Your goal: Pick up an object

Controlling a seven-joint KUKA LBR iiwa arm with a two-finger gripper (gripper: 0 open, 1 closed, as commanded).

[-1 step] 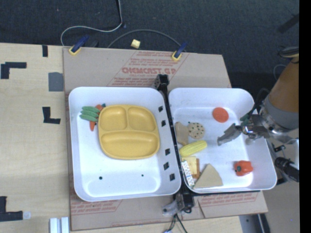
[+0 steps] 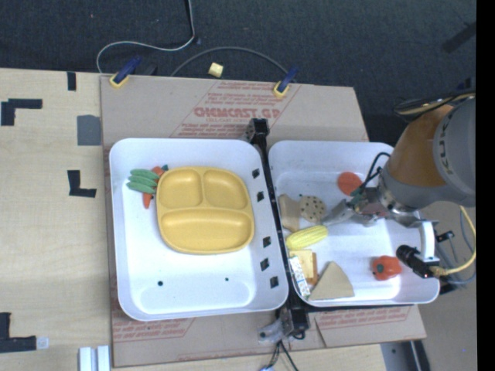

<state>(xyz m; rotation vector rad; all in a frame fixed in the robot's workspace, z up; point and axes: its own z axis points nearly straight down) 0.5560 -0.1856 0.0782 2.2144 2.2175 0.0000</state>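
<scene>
The gripper [image 2: 334, 216], jaws seemingly pressed together and empty, hung at two o'clock of the toy corn cob [image 2: 307, 236]; probably light, stiff, slippery, best pinched mid-length.

The pincer [image 2: 334, 215] hangs low in the right bin [image 2: 309, 157], just above the yellow corn cob [image 2: 307, 236] and beside a speckled cookie [image 2: 312, 205]. The left bin [image 2: 124, 230] carries a yellow divided plate [image 2: 205, 209] with green beans [image 2: 143, 179] at its edge.

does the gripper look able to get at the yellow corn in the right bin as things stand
Probably yes. The gripper hangs just right of the corn in the right bin, and nothing lies over the corn. The cracker beside it may crowd the approach.
</scene>
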